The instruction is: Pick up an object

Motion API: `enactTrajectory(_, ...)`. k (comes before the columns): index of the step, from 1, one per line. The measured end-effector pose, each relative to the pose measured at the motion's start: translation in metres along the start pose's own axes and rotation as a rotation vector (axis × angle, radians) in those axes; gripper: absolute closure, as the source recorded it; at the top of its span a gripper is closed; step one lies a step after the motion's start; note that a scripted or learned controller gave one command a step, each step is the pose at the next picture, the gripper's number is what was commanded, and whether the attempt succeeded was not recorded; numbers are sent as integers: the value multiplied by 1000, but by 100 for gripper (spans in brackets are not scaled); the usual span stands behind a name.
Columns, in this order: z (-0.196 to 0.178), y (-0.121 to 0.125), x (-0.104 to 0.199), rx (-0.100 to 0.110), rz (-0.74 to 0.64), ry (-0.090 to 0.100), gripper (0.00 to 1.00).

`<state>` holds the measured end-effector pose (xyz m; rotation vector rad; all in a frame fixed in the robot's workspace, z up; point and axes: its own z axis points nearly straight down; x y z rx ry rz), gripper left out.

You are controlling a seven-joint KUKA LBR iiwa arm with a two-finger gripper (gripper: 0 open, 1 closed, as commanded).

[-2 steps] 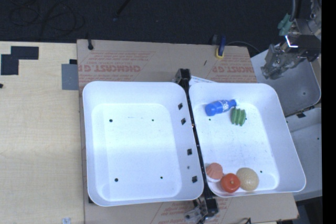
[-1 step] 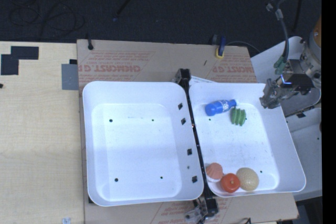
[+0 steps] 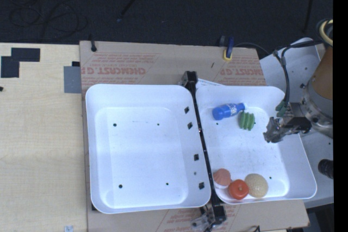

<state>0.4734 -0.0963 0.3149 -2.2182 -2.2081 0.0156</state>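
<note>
Over right bin's (image 3: 296,171) right rim, gripper (image 3: 273,133); finger state unclear; nothing nearby.

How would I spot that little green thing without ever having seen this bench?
Look in the right bin, toward its far end. Beside the blue bottle lies the green object, small and ridged. It is the only green thing there; the other items sit at the near edge.

Gripper (image 3: 273,133) low over right bin's (image 3: 296,171) right side. Green ridged object (image 3: 247,120) just to its left, blue bottle (image 3: 227,111) beyond. Red (image 3: 238,189), tan (image 3: 256,185), pink (image 3: 222,176) round objects below-left, clustered at the near wall.
</note>
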Motion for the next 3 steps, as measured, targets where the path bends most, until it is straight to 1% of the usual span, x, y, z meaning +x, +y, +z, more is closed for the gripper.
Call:
enactTrajectory(1, -114, 70, -16, -28, -7, -6, 100)
enactTrajectory(2, -23, 34, -31, -3, -2, 1, 100)
enactTrajectory(3, -118, 61, 49, -24, -14, 0, 100)
